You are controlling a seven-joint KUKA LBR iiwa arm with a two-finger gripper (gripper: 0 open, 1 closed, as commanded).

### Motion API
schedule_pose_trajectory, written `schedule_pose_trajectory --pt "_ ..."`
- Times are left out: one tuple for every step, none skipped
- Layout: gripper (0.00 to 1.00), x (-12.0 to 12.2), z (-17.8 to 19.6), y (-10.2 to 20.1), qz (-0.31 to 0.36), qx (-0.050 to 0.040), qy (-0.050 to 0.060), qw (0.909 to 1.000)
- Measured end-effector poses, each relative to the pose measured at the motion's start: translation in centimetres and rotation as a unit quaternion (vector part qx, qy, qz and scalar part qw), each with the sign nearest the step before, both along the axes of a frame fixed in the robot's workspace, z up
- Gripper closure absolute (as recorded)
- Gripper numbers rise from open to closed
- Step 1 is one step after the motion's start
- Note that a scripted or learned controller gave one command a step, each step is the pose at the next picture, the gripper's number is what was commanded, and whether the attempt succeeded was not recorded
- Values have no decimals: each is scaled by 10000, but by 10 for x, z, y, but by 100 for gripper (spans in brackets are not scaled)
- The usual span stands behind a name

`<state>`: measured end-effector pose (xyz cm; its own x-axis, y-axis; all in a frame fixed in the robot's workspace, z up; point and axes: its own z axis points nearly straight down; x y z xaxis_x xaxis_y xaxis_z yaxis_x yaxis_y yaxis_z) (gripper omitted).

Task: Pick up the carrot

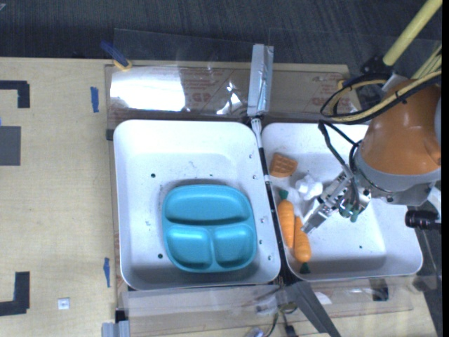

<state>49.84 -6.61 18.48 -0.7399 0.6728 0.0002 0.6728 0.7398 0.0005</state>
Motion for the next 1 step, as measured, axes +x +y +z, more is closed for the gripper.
schedule_pose_trajectory --pt "0 -18 0 19 1438 4 0 9896"
